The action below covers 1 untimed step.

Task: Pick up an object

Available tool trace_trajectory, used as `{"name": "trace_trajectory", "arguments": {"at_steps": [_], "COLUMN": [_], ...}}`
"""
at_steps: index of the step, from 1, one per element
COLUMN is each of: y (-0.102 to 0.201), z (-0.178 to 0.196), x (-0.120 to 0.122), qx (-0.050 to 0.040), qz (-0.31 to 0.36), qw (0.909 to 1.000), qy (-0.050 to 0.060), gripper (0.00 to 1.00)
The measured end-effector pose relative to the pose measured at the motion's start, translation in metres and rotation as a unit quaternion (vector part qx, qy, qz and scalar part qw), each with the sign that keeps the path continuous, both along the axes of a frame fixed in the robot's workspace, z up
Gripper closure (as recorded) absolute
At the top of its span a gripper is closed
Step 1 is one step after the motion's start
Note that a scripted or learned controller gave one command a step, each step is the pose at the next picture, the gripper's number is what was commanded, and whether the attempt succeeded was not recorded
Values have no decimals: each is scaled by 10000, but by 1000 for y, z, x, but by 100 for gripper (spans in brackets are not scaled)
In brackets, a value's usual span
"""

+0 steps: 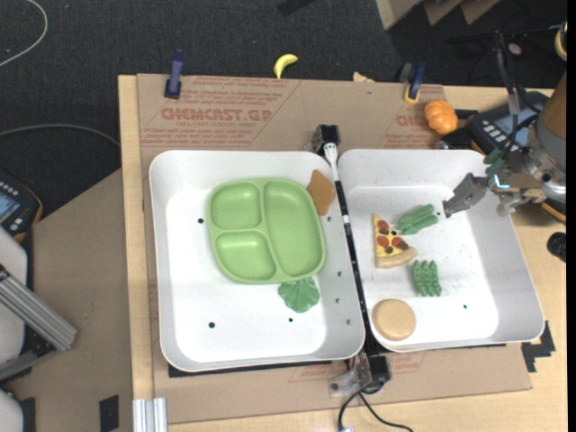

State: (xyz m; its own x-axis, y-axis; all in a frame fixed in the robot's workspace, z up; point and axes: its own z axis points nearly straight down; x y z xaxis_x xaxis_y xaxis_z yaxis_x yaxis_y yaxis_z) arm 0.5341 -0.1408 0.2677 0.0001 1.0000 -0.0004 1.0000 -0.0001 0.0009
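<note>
One green toy (417,219) lies just beside the tool (455,200) (right bin (504,268)).

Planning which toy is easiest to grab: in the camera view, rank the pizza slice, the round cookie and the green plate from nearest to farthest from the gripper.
From the gripper, at the right bin's upper right:
1. Pizza slice, right bin, just left of and below the gripper.
2. Round cookie, right bin's near edge.
3. Green plate, in the left bin.

Probably a robotics lab: clamped cardboard bench (225,115), loose cables (27,25), toy food bins (180,268).
</note>
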Motion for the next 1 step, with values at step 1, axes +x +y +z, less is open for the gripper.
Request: {"name": "trace_trajectory", "arguments": {"at_steps": [1], "y": [109], "z": [-7], "x": [-21], "qx": [27], "qz": [54], "qw": [10000], "qy": [26], "gripper": [0]}}
